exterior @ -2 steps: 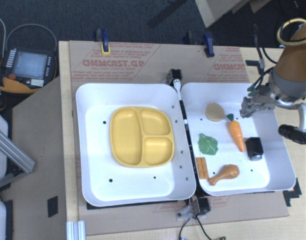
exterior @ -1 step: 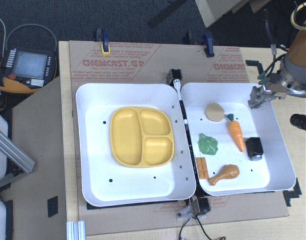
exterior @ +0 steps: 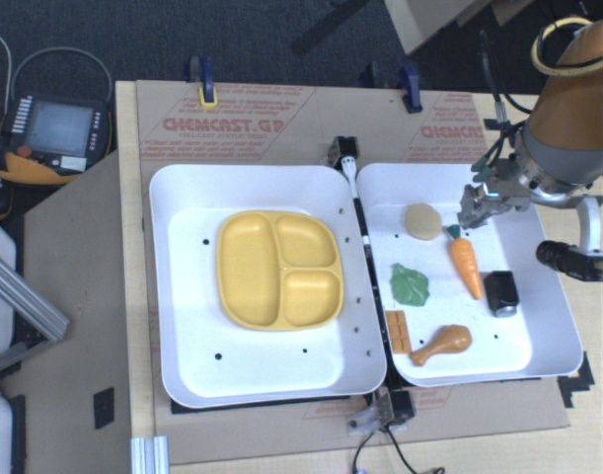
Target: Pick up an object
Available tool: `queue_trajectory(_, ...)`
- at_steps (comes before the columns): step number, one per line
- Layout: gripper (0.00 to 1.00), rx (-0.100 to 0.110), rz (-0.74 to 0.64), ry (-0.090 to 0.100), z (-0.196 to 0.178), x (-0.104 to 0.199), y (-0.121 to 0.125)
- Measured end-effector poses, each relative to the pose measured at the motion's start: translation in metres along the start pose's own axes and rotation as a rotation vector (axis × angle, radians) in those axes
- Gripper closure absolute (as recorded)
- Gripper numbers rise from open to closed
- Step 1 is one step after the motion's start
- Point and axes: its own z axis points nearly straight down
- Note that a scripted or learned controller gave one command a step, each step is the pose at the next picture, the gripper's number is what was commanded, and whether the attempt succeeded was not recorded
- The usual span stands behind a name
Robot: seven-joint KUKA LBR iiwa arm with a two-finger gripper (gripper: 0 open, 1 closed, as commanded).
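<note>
Gripper [exterior: 471, 208] over right bin [exterior: 548, 358], jaw state unreadable, just above carrot [exterior: 466, 266]; cookie [exterior: 422, 221] beside, black block [exterior: 501, 292], leaf [exterior: 410, 284] nearby.

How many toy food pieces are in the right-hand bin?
5: round bun, carrot, green leaf, brown bar, drumstick. The black block isn't food.

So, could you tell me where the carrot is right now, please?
The carrot lies in the right bin, between the green leaf and the black block, just below the gripper.
</note>
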Motion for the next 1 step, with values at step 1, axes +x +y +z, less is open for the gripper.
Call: queue_trajectory(1,1.00,0.000,-0.002,0.001,0.0063,0.0564,-0.0121)
